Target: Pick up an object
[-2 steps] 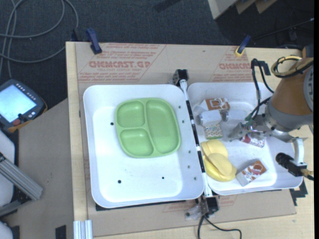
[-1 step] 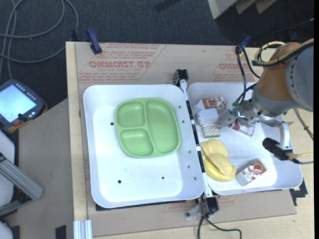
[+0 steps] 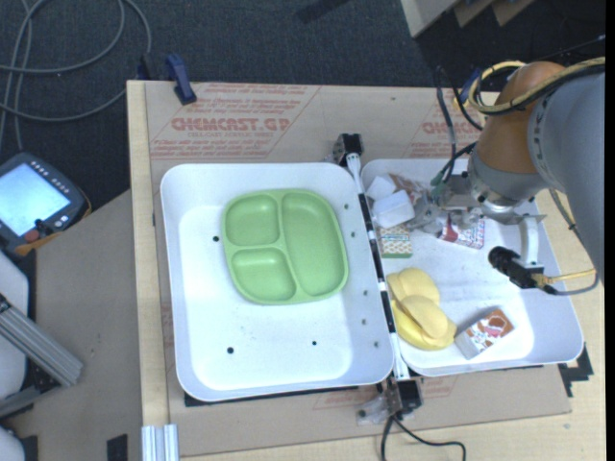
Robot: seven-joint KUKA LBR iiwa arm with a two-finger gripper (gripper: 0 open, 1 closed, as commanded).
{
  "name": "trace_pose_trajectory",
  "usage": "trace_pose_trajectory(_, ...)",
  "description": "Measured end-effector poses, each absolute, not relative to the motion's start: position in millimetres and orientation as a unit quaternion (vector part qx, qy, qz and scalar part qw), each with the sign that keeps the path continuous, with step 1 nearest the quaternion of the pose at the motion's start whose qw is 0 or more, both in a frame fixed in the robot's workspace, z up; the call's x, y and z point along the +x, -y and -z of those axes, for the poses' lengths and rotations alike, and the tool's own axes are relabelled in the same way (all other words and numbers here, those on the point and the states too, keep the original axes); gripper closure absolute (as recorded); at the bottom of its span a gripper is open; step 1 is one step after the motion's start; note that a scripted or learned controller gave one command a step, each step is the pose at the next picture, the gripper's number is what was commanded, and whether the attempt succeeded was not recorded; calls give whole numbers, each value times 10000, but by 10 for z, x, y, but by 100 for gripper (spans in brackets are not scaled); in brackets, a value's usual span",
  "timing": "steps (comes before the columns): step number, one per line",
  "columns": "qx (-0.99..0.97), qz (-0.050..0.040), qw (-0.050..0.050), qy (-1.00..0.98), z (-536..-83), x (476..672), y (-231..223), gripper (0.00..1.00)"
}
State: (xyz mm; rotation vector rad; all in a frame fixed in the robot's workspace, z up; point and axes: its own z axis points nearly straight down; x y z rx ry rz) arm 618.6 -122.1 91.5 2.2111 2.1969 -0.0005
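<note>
Spanning a cardboard-topped bench (image 3: 240, 113), two white bins (image 3: 192, 353), dark carpet (image 3: 240, 17) around.

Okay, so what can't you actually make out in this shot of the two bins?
- claw: open or shut is unclear, the arm's wrist overhangs it in the camera view.
- clutter under the claw: items overlap, too small to identify.
- small carton: label print too small to read.
- right bin: far rim covered by the arm.

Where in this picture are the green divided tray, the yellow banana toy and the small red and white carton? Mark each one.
green divided tray (image 3: 285, 246), camera view, the ridge where its compartments meet
yellow banana toy (image 3: 420, 309), camera view, its middle
small red and white carton (image 3: 485, 331), camera view, its top face
</note>
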Motion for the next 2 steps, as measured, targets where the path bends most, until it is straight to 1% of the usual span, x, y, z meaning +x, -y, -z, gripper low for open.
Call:
trace_pose_trajectory(1, 7081, -6, 100, -7060, -1014, 6191, 1194, 100)
trace_pose_trajectory(2, 7066, -4, 6, -7077, -1971, 6138, 836, 100)
